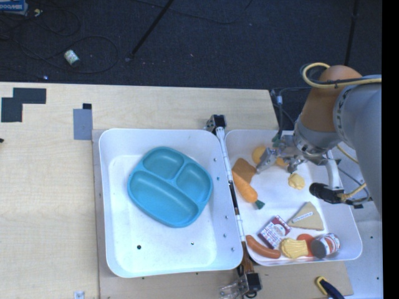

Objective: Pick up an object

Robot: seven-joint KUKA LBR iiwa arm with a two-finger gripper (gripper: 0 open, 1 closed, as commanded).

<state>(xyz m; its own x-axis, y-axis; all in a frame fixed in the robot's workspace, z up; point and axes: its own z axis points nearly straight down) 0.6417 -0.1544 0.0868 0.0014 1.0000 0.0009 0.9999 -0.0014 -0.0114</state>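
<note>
1. Camera view: a pale wooden table point(43, 198) carries two shallow white plastic bins side by side, with dark floor and cables beyond its far edge.
2. The left bin point(118, 229) is smooth with rounded corners. A glossy blue divided plate point(169, 185) with three compartments sits at its centre, tilted so its long compartment faces seven o'clock.
3. The right bin point(349, 229) holds a scatter of toy food.
4. At about nine o'clock in that bin lies an orange carrot point(247, 191) with a small green tip, and a brown wedge-like piece point(242, 169) touches its upper end.
5. At about twelve o'clock a rounded yellow piece point(259, 153) sits just beside the end effector point(278, 157).
6. Near the centre is a small lumpy yellow piece point(297, 180). Below it lies a flat triangular cheese wedge point(307, 216).
7. At about six o'clock, touching one another, are a red-and-white printed packet point(274, 231), a reddish sausage point(263, 248), a knobbly yellow piece point(295, 248) and a can point(325, 245) lying on its side.
8. The grey arm point(355, 123), with its orange band, reaches in from three o'clock, and its bulk hides the bin's far right corner.
9. The end effector is low over the bin's twelve o'clock area. Its metal fingers appear spread apart with nothing seen between them, though the detail there is small and cluttered.
</note>
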